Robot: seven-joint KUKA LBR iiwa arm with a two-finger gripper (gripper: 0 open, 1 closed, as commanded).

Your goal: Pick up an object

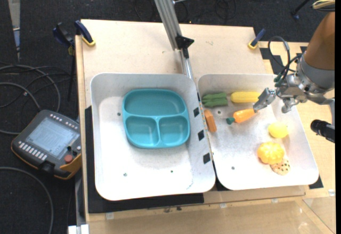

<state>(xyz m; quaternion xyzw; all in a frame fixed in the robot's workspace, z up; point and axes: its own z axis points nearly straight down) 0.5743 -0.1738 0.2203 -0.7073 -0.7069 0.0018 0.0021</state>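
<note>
The right bin (pixel 240 174) holds several toy foods: a green pod (pixel 214 99), a yellow corn cob (pixel 245 97), an orange carrot (pixel 243 115), a small orange piece (pixel 210 121) by the divider, a yellow lemon (pixel 278 130), a larger yellow lump (pixel 270 152) and a spotted biscuit (pixel 281 167). My gripper (pixel 274 102) hangs over the bin's upper right part, open, with bare bin floor between its fingers. Its left finger (pixel 261 101) sits just right of the corn cob and above the carrot's end. Nothing is held.
The left bin (pixel 106 174) holds a teal divided plate (pixel 156 117). A slanted metal pole (pixel 165 6) runs down to the divider between the bins. Clamps (pixel 85 33) sit at the bench's back corners. A teach pendant (pixel 48 142) lies on the floor at left.
</note>
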